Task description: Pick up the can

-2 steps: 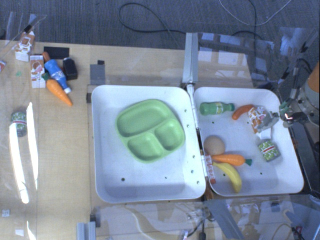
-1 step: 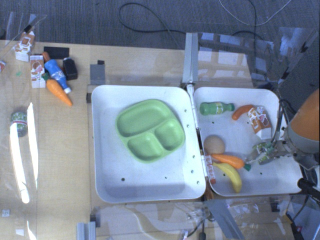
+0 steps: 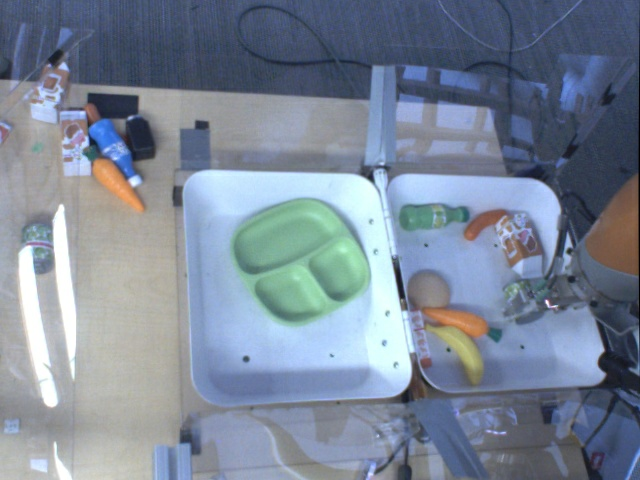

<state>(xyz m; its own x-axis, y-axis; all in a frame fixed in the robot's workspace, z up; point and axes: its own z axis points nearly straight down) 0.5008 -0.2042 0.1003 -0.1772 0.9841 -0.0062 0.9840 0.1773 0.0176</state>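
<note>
**Mia:** What was the claw [image 3: 532, 301] doing?

**Ben:** It was low in the right white bin [image 3: 585, 363], near the bin's right wall. It was small and blurry, so I could not tell how far open it was. I could not tell if it held anything.

**Mia:** Where was the can?

**Ben:** I saw a small shiny thing with a bit of green [image 3: 518, 294] right at the tip of the claw. That might have been the can, but I could not be sure.

**Mia:** Could you read any words?

**Ben:** No. The green plastic bottle with a yellow cap [image 3: 432, 215] had a label, and so did the white and brown packet [image 3: 518, 240], but the writing was too small.

**Mia:** How was the arm?

**Ben:** The grey arm with the orange band [image 3: 613, 243] came in from the right side and reached over the bin wall, with the claw pointing left. The green plate with three parts [image 3: 300, 259] sat in the left white bin [image 3: 210, 348].
</note>
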